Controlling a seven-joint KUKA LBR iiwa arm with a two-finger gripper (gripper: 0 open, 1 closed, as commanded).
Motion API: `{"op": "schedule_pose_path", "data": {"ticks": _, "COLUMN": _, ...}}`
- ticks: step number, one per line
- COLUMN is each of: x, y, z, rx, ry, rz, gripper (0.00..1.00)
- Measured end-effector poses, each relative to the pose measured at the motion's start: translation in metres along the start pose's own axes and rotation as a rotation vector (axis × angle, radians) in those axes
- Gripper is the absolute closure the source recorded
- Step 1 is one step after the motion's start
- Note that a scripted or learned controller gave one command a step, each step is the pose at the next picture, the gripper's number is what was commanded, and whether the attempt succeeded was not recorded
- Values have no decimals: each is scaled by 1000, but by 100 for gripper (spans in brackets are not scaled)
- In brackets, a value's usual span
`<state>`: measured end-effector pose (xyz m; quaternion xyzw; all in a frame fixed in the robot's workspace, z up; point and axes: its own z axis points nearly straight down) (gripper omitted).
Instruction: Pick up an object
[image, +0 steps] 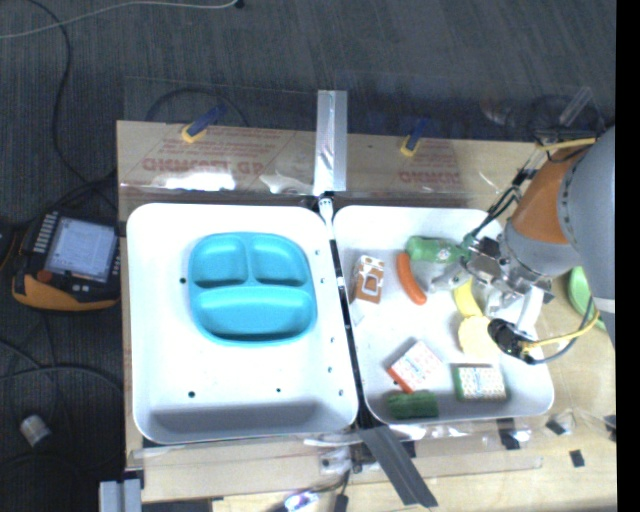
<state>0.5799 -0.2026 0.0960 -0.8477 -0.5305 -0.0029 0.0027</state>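
One reach is under way: my tool (478, 262) hangs by the right bin's (352, 340) far edge near a green piece (428, 248), its grip unclear, and must still descend and close.

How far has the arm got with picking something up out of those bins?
Not far, by the look of it. Done: the arm has reached over the right bin, its gripper low among the toys. In hand: it sits by a green toy and an orange carrot, but whether anything is gripped cannot be told. Left: a clear grasp and lift. The blue tray lies in the left bin.
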Motion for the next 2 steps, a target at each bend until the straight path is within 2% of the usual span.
{"op": "schedule_pose_path", "data": {"ticks": 1, "x": -2, "y": -1, "z": -7, "rx": 2, "ry": -7, "rz": -1, "gripper": 100}}
{"op": "schedule_pose_path", "data": {"ticks": 2, "x": 42, "y": -19, "z": -98, "rx": 2, "ry": -10, "rz": -85, "gripper": 100}}
